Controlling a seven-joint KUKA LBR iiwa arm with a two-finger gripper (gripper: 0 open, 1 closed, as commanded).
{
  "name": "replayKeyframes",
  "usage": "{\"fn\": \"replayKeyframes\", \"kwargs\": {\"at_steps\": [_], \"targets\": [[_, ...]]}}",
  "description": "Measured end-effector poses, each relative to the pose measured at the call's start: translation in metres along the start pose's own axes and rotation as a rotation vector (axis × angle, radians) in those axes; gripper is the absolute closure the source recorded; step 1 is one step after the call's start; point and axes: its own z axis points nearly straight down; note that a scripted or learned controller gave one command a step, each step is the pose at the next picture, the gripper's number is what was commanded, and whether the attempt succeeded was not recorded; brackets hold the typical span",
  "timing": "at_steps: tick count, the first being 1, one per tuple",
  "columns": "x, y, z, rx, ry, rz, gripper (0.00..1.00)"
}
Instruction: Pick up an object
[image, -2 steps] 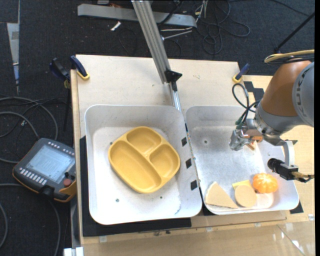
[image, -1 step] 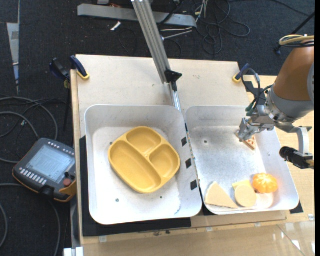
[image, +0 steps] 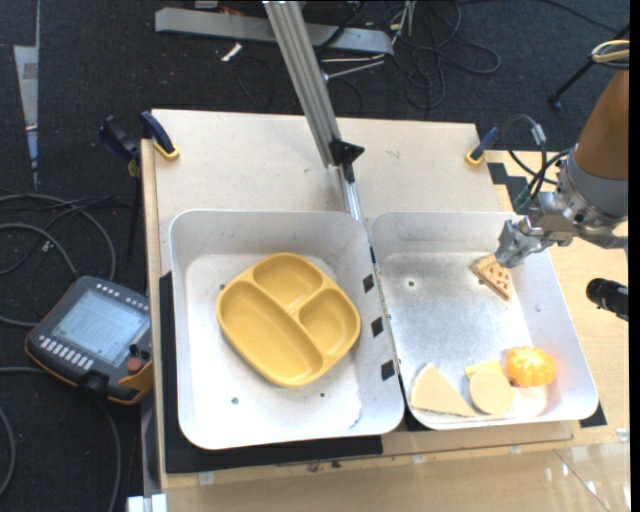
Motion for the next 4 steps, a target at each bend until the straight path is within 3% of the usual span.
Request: {"fn": "replayKeyframes", "kwargs": {"at_steps": [1,4], "targets": [[0.0,0.001,-0.017,0.003,0.001,0.0,1.0],[0.159,0.031,-0.019,0.005,0.003,-0.006,1.0]]}}
